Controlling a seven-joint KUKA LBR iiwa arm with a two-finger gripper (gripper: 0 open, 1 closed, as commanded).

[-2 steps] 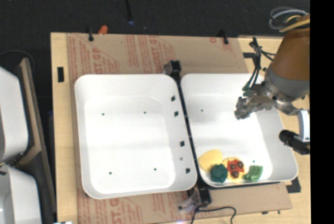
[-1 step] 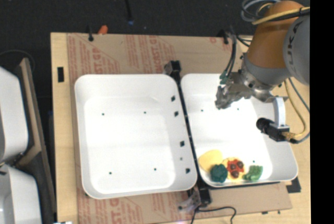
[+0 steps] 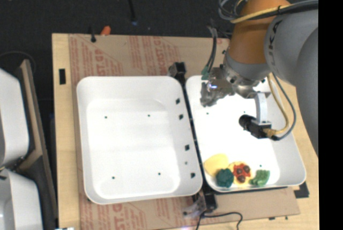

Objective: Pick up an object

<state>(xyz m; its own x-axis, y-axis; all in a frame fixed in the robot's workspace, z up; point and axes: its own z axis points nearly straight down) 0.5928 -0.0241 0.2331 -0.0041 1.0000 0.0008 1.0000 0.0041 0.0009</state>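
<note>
The things to be picked lie bunched in the near corner of the right-hand bin (image 3: 278, 156), against its front wall. A pale yellow object (image 3: 215, 161) sits nearest the divide between the bins, with a dark teal piece (image 3: 224, 177) touching its front edge. Just beside that, further from the divide, is a red and dark speckled item (image 3: 241, 170) resting on something yellow, and a small green piece (image 3: 260, 177) ends the row.

The tool (image 3: 209, 96) is well apart from this cluster, up at the far end of the same bin and close to the divide. It hangs over bare white floor with nothing in its grasp; from here I cannot tell whether it is spread or closed. Behind it rises the arm (image 3: 289, 36), orange above the wrist, grey beyond, with cables looping off it.

On the other side of the divide is the left-hand bin (image 3: 94, 132). Both bins sit on a tabletop (image 3: 123, 54) covered in printed cardboard.
</note>
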